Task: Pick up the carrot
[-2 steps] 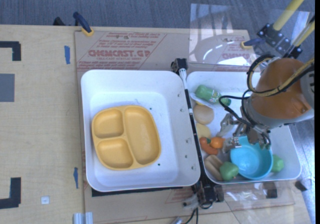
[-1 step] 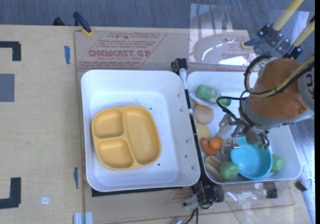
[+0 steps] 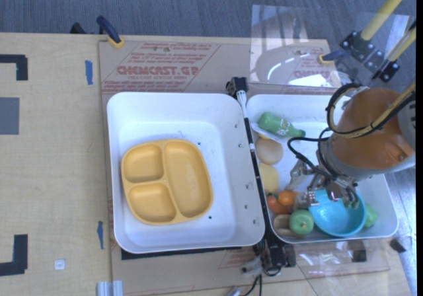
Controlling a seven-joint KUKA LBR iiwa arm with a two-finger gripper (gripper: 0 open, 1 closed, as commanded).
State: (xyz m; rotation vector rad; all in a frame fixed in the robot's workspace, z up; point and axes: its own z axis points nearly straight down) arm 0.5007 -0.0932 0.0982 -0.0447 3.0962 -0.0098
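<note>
**Carrot low in the right bin, arm above it**

Carrot: in the camera view it lies in the right bin, near that bin's left wall and toward the near edge, a small orange piece. A green apple sits just beside it on the near side, and a blue bowl lies to its right, tipped on its side. Pale round items are stacked behind the carrot along the left wall, and a green bottle lies toward the far end of the bin.

The arm reaches in from the right, its orange band over the middle of the right bin. The gripper hangs just above the bowl's rim, a little to the right of the carrot. Whether the fingers are open or closed cannot be told from here, and nothing is seen between them.

The left bin holds a yellow divided tray. Both bins rest on a cardboard sheet on the worktop.
</note>
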